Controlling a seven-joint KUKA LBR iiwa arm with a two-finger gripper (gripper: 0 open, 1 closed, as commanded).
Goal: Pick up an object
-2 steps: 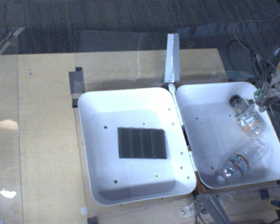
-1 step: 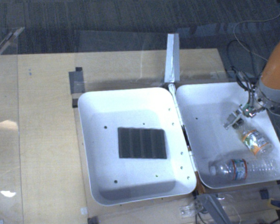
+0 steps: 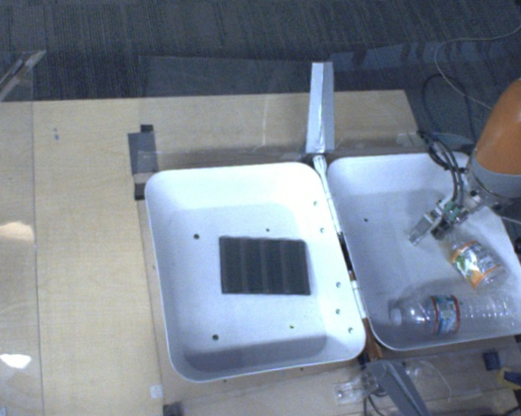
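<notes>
Nearest the camera, along the front wall of the right bin, lies a clear plastic bottle on its side, its cap end toward the left and a red and blue label band around its middle. Just behind it and to the right, apart from it, sits a small crumpled packet in orange, green and white.

Reaching in from the right, the grey arm with its orange band hangs over the back right part of that bin. Its gripper points down and to the left, close above the bin floor, just beside the upper left end of the packet. Nothing can be seen between the fingers, and whether they are spread or pressed together cannot be told at this size.

To the left, the 2nd white bin sits edge to edge with the 1st. On its floor lies 1 dark ribbed rectangular pad, flat and near the middle.
</notes>
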